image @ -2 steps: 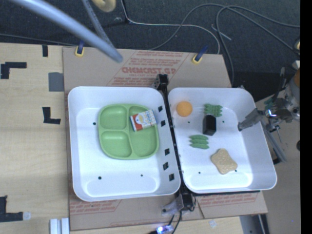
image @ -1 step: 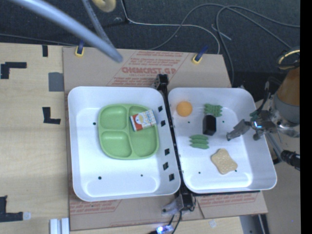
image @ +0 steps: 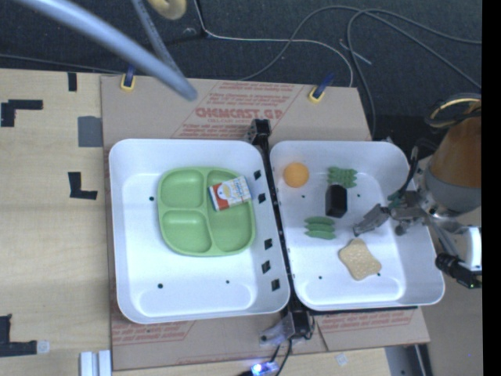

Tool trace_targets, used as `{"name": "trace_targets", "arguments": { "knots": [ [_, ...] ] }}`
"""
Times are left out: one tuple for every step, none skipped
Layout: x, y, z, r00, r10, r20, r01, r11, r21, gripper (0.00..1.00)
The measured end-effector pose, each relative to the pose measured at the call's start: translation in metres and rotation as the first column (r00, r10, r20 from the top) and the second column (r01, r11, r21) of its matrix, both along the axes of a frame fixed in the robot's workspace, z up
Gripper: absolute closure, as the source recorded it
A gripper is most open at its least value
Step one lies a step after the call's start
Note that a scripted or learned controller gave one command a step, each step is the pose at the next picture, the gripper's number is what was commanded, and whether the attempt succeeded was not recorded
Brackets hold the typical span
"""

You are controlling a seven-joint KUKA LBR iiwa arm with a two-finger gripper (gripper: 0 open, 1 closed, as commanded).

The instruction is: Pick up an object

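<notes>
The right bin [image: 407,288] holds an orange ball [image: 296,175], a green leafy piece [image: 342,176], a small black block [image: 336,200], a second green piece [image: 319,227] and a tan bread slice [image: 359,258]. My gripper [image: 382,216] hangs low over the right side of this bin, just right of the black block and above the bread slice. It touches none of them that I can see. The arm's orange band [image: 458,157] sits at the bin's right edge.
The left bin [image: 133,272] holds a green divided plate [image: 188,218] with a small red and white carton [image: 229,192] lying on it. A black divider [image: 270,210] runs between the bins. Cables [image: 313,37] lie on the dark surface behind.
</notes>
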State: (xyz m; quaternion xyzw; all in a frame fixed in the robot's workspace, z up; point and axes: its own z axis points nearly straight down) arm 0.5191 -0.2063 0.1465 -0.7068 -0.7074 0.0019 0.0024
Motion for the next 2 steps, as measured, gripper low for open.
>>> {"name": "trace_targets", "arguments": {
  "knots": [
    [0.005, 0.009, -0.057, 1.000, 0.001, 0.002, -0.001, 1.000, -0.001, 0.00],
    [0.006, 0.009, -0.044, 1.000, 0.001, 0.004, -0.001, 1.000, 0.000, 1.00]
  ]
}}
